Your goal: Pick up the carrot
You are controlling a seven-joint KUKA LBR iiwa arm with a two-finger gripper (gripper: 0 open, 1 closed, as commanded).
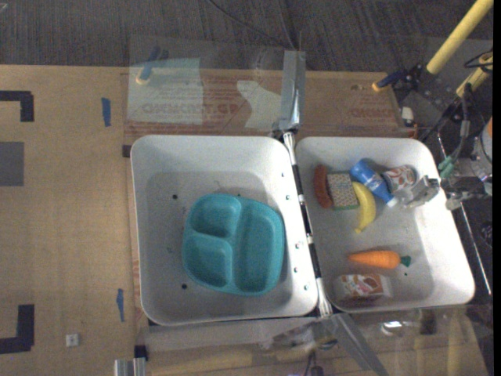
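The orange carrot (375, 259) with a green top lies flat in the right bin (450, 269), in its lower half, pointing left. My gripper (429, 189) reaches in over the bin's right rim, above and to the right of the carrot and well apart from it. It sits next to a small red-and-white can (399, 178).
The right bin also holds a yellow banana (365, 205), a blue object (369, 176), a brown-and-tan piece (333, 189) and a small carton (363, 286) just below the carrot. In the left bin (156, 171) lies a teal divided plate (233, 243).
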